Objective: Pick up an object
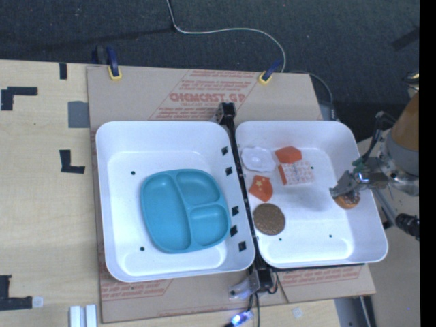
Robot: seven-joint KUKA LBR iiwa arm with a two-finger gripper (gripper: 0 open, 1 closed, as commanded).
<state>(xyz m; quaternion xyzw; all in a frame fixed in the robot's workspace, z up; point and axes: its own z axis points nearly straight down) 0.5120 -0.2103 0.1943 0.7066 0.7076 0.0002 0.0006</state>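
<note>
The bench (41, 182) bears a cardboard sheet (204, 94) under two bins (109, 142).

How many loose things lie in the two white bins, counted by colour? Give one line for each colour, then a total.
Blue: 1, the divided plate in the left bin.
Orange or red: 2, the orange block and the red piece.
White or clear: 2, the clear lid and the white packet.
Brown: 2, the brown disc and a small brown thing by the gripper.
Total: 7.
</note>
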